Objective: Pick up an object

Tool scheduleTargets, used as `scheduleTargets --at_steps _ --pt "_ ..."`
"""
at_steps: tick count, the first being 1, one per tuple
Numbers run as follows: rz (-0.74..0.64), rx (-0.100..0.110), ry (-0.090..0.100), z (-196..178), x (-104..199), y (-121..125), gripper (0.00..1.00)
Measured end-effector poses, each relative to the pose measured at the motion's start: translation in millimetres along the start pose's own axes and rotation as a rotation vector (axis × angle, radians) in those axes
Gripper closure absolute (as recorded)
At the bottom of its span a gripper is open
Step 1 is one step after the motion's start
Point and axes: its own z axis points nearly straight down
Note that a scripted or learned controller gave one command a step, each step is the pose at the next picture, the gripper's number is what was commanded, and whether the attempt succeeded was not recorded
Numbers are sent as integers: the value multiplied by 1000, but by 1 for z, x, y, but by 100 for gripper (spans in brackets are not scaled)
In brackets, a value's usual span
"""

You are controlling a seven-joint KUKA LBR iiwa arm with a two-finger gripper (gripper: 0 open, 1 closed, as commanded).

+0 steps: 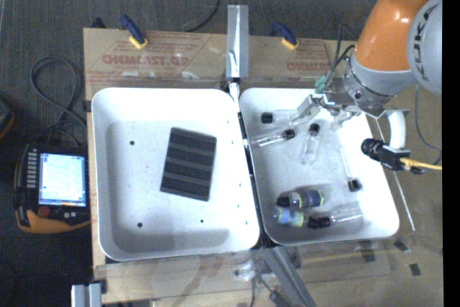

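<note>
Low in my right bin [388, 223] lie two dark-capped bottles [300, 199] and a clear vial [338, 216]. Leftward, a black ribbed slab [189, 163] rests in the left bin [104, 176]. Above the right bin's top hangs my pincer [327, 106], fingers spread and grasping nothing, near small clear vials [310, 144].

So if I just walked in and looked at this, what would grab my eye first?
Probably the big orange band on the robot arm at the upper right, reaching over the right bin. Next, the dark ribbed slab lying alone in the middle of the left bin. Then the small clear bottles with black caps scattered in the right bin.
</note>
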Motion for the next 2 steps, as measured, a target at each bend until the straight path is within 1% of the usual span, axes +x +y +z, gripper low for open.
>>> scheduleTargets --at_steps 1,2 --pt "-113 0 -1 103 -43 42 0" --pt "-119 10 -5 142 -7 81 0"
